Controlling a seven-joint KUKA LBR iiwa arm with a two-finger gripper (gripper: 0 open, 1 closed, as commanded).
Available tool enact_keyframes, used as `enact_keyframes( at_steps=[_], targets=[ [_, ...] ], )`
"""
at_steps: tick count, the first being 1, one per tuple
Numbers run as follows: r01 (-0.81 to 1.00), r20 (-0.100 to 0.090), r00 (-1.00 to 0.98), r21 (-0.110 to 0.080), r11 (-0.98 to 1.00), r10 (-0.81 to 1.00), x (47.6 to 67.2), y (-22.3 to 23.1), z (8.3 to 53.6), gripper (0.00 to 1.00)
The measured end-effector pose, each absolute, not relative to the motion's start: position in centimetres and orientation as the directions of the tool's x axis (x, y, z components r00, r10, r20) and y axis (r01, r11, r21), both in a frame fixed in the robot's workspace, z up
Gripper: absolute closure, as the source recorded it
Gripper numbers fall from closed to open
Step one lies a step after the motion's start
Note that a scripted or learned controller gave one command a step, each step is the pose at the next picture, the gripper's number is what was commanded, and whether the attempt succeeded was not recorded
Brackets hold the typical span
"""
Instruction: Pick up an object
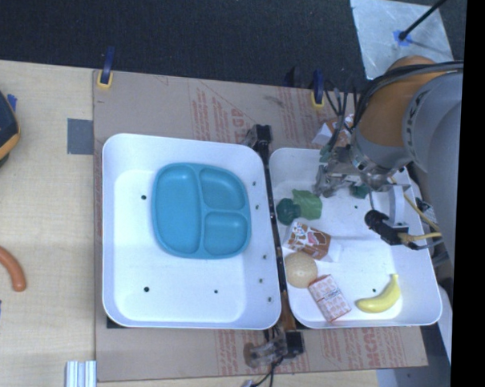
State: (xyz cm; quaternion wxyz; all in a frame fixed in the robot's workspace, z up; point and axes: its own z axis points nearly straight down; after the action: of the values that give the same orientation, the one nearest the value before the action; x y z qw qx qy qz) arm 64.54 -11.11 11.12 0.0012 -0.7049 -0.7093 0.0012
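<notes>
Green broccoli (300,206) lay just beside the gripper (333,183); finger state could not be told. A good grasp needed fingers centred astride it.

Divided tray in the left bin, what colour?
Light blue; the three-compartment plastic tray contrasts clearly with the shallow white left bin in the camera view.

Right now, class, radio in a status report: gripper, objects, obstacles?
Gripper low in right bin, beside green toy. Banana, round bun, two packets loose. Blue tray in left bin.
</notes>
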Motion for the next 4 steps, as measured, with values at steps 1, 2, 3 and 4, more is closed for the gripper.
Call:
enact_keyframes(
  at_steps=[1, 2, 3, 4],
  targets=[
    [1.0, 0.0, -0.006, -0.004, 0.006, 1.0, 64.5, -11.1, 11.1, 0.0],
    [1.0, 0.0, -0.005, -0.003, 0.005, 1.0, 65.2, -10.3, 9.5, 0.0],
    [1.0, -0.001, -0.002, -0.001, 0.002, 1.0, 65.6, -14.0, 9.2, 0.0],
    [1.0, 0.0, -0.006, -0.003, 0.006, 1.0, 56.1, -7.4, 19.2, 0.0]
  ],
)
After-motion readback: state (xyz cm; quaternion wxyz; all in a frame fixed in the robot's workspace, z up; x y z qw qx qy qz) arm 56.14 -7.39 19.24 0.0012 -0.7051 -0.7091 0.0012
